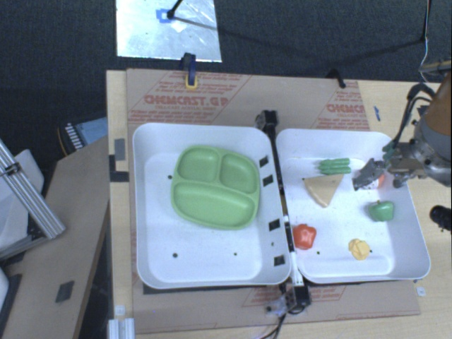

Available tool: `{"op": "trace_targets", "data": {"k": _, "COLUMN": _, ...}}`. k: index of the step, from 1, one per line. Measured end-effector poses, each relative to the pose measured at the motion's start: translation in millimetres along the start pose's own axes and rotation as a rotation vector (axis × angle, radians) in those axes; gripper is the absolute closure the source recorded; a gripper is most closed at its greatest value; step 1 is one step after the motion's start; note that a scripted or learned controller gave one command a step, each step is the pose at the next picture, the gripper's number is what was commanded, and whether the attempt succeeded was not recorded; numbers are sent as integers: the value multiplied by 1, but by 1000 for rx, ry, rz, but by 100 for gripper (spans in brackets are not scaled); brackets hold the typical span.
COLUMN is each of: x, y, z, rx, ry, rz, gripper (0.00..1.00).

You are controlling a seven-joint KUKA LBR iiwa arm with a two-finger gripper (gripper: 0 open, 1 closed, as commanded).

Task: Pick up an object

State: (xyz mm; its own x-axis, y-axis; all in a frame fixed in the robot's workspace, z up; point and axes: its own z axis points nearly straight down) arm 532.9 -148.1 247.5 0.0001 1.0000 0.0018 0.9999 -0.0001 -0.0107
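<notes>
Two shallow white bins sit side by side on the table (116,274), which is covered by a sheet of brown board with red lettering. The left bin (152,253) holds a pale green divided plate (215,187) with three compartments, lying flat near the bin's middle.

The right bin (409,260) carries the small pieces (all toy foods, by the look of them). A green ridged piece (334,165) lies toward the far side, and a tan wedge (323,188) lies just in front of it, with its point toward the near side. A red pepper-like piece (304,236) sits close to the divider between the bins, a small yellow piece (359,248) lies nearer the front wall, and a green pepper-like piece (381,211) rests toward the right wall.

The arm comes in from the right, and its claw (369,175) hangs over the right bin, just right of the tan wedge and above the green pepper-like piece in the view. A bit of red-orange shows right beside the claw's tip; I cannot tell what it is, nor whether the claw is spread or pressed together. Nothing is clearly seen between its tips.

Beyond the table, a shiny square sheet (168,20) lies on the dark floor.
</notes>
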Motion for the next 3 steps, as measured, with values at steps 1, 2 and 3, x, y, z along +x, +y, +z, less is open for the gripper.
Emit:
{"op": "trace_targets", "data": {"k": 1, "x": 1, "y": 2, "z": -7, "rx": -12, "ry": -2, "rz": -3, "gripper": 0}}
{"op": "trace_targets", "data": {"k": 2, "x": 8, "y": -4, "z": 48, "rx": -9, "ry": -1, "rz": -2, "gripper": 0}}
{"op": "trace_targets", "data": {"k": 3, "x": 7, "y": -1, "z": 110, "rx": -9, "ry": -1, "rz": -1, "gripper": 0}}
